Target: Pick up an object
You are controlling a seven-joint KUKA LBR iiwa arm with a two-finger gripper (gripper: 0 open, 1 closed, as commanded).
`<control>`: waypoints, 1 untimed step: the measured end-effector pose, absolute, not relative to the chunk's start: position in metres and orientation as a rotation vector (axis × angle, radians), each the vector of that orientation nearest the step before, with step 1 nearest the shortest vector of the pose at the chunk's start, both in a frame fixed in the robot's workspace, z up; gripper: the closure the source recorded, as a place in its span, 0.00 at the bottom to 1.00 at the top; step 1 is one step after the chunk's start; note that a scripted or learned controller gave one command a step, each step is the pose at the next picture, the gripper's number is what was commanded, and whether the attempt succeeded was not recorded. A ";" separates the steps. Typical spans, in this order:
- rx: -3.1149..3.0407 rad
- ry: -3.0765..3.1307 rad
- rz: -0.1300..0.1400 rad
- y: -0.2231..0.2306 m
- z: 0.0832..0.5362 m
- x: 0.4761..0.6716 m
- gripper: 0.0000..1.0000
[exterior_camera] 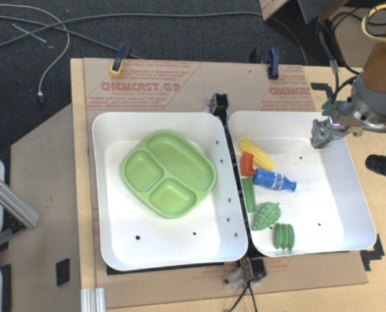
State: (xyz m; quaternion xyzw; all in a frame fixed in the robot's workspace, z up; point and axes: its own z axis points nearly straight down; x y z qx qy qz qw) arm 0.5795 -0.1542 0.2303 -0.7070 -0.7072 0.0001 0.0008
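- End effector (321,135) was seen over the far right edge of the right bin (336,194); finger state could not be told.
- Toys were clustered at that bin's left wall: corn (256,153), blue bottle (275,181), green pieces (266,216).
- Green plate (168,173) was seen in the left bin (115,226).

A light green tray (169,173) lies in a white bin (108,239); nearby, yellow corn (256,153), a blue bottle (275,181).
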 end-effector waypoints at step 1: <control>-2.217 -2.216 0.005 -0.156 0.170 0.585 0.00</control>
